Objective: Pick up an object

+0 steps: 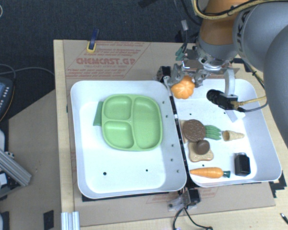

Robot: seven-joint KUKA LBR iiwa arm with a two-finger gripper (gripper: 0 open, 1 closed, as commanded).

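Observation:
My gripper (184,80) hangs over the far left corner of the right bin (259,128). A small orange pumpkin-like fruit (183,90) sits between its fingertips, and the fingers look shut on its top. The fruit appears to hang just above the bin's rim, by the wall between the two bins. Further down the right bin lie a brown round cookie (193,129), a green piece (212,131), a cream cone (233,136), a slice of toast with a brown topping (200,149), a carrot (207,173) and a black block (242,164).
The left bin (86,166) holds a green divided plate (132,122). A black fitting with a yellow cable (222,98) hangs from the arm over the right bin. Cardboard (110,59) lies behind the bins. The arm's bulk fills the upper right.

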